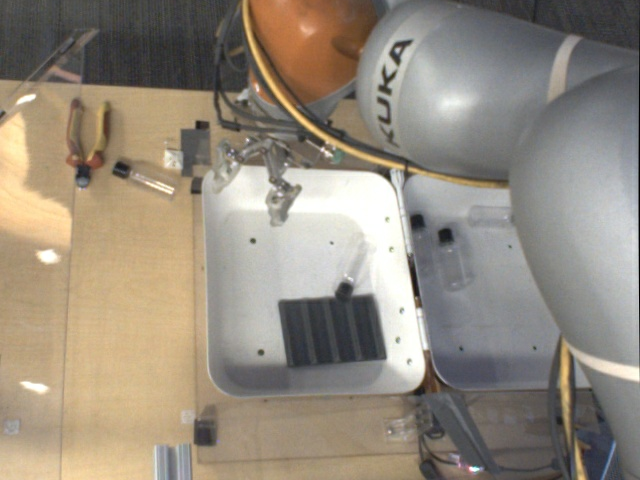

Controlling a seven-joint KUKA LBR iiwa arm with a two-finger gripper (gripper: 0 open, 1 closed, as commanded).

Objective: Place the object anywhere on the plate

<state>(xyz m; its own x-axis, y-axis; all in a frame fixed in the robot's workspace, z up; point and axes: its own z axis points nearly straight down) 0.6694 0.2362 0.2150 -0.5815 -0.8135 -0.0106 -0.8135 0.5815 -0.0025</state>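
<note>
A black ridged plate (331, 331) lies in the front half of the left bin (230, 298). A clear vial (352, 268) with a black cap lies slanted just behind the plate, with the cap end touching the plate's far edge. My gripper (252, 185) hangs over the bin's back left corner, well behind and to the left of the vial. Its two metal fingers (282, 201) stand spread apart, open, with nothing between them.
The right bin (490, 358) holds another clear vial (450, 255) with a black cap and a small black piece (417, 222) near its left wall. On the bench to the left lie red-handled pliers (86, 133) and a loose vial (146, 178).
</note>
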